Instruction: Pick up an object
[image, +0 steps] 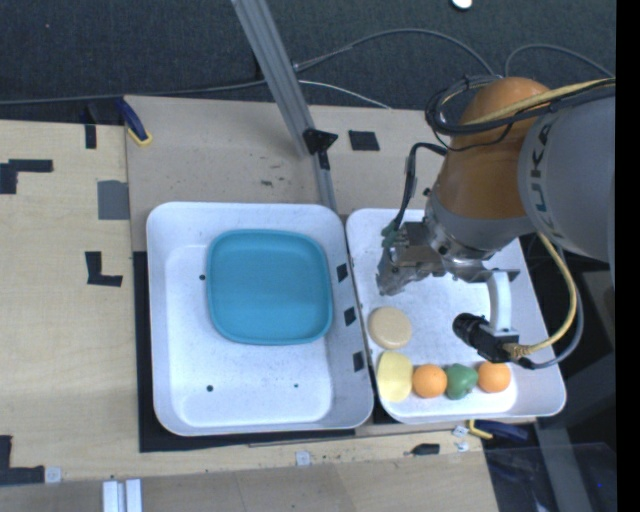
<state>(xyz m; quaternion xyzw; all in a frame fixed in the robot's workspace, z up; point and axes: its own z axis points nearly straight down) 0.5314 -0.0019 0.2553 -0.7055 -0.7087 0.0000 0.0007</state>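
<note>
My gripper (398, 272) hangs over the upper left part of the right bin (535, 400), just above and apart from a beige round bun-like piece (389, 326). Along the bin's front edge lie a pale yellow piece (394, 376), a small orange ball (429, 381), a green piece (460, 380) and another orange ball (493, 376). The dark fingers point down and to the left, with nothing visible between them. The arm's bulk hides much of the bin's back half.
The left bin (180, 330) holds a blue square plate (268, 285). A grey pole (290, 95) slants across the bench behind the bins. A black cable fitting (478, 336) hangs from the wrist over the right bin.
</note>
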